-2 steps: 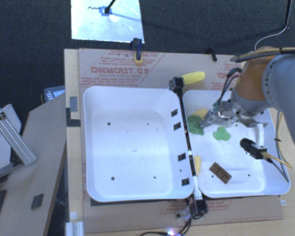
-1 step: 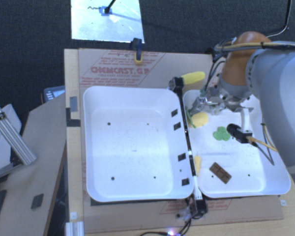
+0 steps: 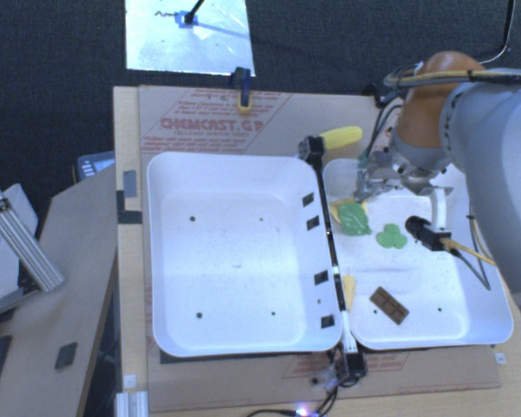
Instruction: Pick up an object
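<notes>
Nearest you in the right bin [image 3: 456, 315] lie a brown block [image 3: 388, 305] and a yellow scrap [image 3: 348, 290] by the divider, then a small green piece [image 3: 392, 236], and a little farther the larger green piece [image 3: 354, 218], which looks the likeliest pick. The gripper [image 3: 371, 184] hangs just beside that piece's far edge, and you cannot tell whether the claw is open or closed. Centre it over the piece before descending, keeping clear of the bin's wall, so the piece doesn't skid away.

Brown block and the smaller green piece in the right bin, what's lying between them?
Nothing. The camera view shows only bare white floor of the right bin between the brown block and the smaller green piece.
</notes>
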Controlling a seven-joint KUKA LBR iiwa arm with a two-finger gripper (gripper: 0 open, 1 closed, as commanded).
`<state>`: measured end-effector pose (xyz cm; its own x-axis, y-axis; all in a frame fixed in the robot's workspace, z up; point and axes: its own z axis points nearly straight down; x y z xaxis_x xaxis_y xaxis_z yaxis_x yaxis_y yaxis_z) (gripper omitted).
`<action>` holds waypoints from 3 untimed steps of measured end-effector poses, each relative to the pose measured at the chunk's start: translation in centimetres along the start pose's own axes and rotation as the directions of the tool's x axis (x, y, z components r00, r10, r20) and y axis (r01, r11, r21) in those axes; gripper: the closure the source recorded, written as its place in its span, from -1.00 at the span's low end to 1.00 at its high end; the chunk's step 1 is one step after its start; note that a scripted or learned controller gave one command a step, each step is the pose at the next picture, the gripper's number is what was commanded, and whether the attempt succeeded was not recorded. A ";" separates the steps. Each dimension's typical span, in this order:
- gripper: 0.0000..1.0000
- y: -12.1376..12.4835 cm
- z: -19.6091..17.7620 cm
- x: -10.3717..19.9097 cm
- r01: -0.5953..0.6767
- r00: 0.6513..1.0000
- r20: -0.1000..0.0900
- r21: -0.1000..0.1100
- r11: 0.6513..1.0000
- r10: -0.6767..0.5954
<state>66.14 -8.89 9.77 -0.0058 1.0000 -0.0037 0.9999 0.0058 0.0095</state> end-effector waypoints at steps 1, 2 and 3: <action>1.00 -1.3 -0.6 -2.1 -0.006 1.000 -0.003 0.008 1.000 0.006; 1.00 0.8 1.3 -3.2 -0.002 1.000 -0.003 0.006 1.000 0.002; 1.00 0.8 1.2 -4.3 -0.004 1.000 -0.002 0.005 1.000 0.004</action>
<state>66.94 -13.19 8.56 -0.0014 1.0000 -0.0014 1.0000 0.0014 0.0042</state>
